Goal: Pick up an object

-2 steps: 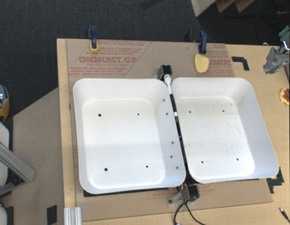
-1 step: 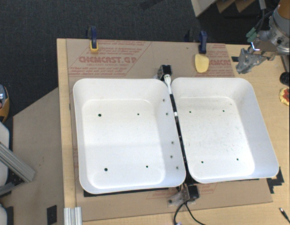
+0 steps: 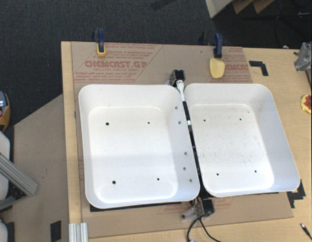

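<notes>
Two shallow white bins sit side by side on a brown board. The left bin (image 3: 130, 145) shows its bare white floor with a few small dark dots. The right bin (image 3: 236, 140) shows the same floor, lightly speckled. A small pale-yellow object (image 3: 216, 67) lies on the board just behind the right bin's far rim, under a clamp.
A black strip (image 3: 188, 130) runs between the bins. Blue clamps (image 3: 100, 39) (image 3: 217, 43) grip the board's far edge. A cable and connector (image 3: 201, 210) lie at the front. A red-and-yellow item (image 3: 306, 103) and a grey metal part (image 3: 303, 57) sit at the right edge.
</notes>
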Robot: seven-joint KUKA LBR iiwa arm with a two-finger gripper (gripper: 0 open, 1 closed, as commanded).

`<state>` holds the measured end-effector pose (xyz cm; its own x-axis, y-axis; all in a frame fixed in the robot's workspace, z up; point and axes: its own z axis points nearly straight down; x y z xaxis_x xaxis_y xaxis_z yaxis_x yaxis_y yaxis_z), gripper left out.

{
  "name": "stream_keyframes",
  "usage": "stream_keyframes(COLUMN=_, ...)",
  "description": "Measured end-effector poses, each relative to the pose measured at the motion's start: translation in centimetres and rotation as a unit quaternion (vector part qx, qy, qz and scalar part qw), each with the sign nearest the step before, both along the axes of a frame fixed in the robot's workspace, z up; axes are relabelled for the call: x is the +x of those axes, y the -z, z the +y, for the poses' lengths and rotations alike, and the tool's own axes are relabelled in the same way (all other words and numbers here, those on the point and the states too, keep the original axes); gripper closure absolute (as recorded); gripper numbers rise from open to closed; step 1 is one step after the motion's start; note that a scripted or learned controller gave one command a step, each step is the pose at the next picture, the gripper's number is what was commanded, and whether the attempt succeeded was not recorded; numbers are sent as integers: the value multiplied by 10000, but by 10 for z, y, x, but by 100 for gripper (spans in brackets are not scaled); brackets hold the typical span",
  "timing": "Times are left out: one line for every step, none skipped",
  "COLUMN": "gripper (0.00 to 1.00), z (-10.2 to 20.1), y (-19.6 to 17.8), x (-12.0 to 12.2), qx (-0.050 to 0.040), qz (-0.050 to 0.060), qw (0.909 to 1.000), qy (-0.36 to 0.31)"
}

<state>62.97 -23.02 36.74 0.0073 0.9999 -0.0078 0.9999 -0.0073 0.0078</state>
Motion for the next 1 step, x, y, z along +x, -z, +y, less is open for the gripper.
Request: stream_keyframes(gripper=100, z=70, y=64, x=38, qx=60, qz=66, qw=9999, qy=-72)
